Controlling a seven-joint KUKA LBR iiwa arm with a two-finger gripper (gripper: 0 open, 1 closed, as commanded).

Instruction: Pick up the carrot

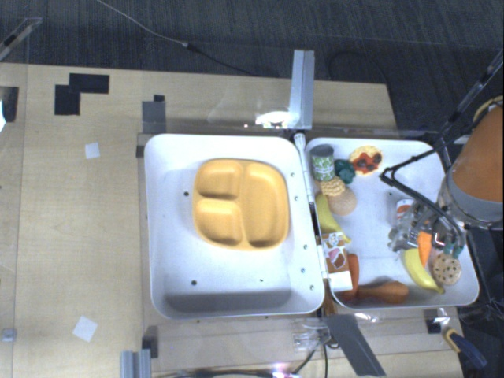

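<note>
Camera view looks down on the gripper point(411, 239), low in the right bin point(473, 293) at that bin's near right corner. The arm point(477, 170) comes in over the bin's right wall. The carrot point(425, 250) is a short bright-orange piece standing roughly end-on to the camera, just beside the gripper and touching or nearly touching the banana point(420, 271). A round cookie point(446, 270) lies against the banana's other side. Whether the gripper is spread or pressed together cannot be told; cables and metal blur its tip, and nothing can be made out held in it.

The gripper seems placed for a try at the carrot, since the two sit side by side. I judge the grasp as not yet made.

Room is tight here. The carrot is crowded by banana and cookie, with the bin's right wall close behind them, so closing on it may catch the banana too. Toward the bin's middle the white floor is bare, leaving space to approach from that side. A longer orange-brown thing point(383, 292) lies along the near wall, well apart. The left bin point(168, 291) holds a yellow divided plate point(240, 203).
</note>
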